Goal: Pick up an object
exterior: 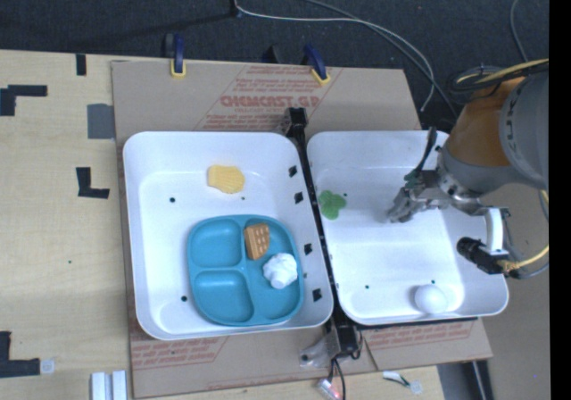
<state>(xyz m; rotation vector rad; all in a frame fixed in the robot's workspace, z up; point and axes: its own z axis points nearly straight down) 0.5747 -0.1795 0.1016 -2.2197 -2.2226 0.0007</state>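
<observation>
your gripper (401, 209) sits low inside the right bin (375, 278), near that bin's middle and a little toward its far-right side, with the grey arm (500, 135) and its orange band reaching in from the right. whether the gripper is open or closed, you cannot tell; nothing shows clearly between its tips.

nearest to it, to its left, lies a small green piece (332, 204), close against the bin's left wall and apart from the gripper. it looks roundish, so no clear long axis can be read. bare white floor lies between the two. at the near right corner of the same bin rests a white ball (431, 298), close to the front rim, well apart from the gripper; being round, it points nowhere.

across the dividing edge, the left bin (147, 237) holds a blue tray (214, 287) with three compartments, set toward the bin's near side. in the tray's right compartment a tan waffle-like piece (257, 240) lies with its long axis running roughly far-to-near, and a white lump (281, 270) sits just nearer than it, almost touching. a yellow piece (227, 179) lies on the bin floor beyond the tray, longer side-to-side, with open floor around it.

both bins rest on a cardboard sheet (259, 95) on the bench (45, 237), held at its far edge by two clamps (177, 57).
</observation>
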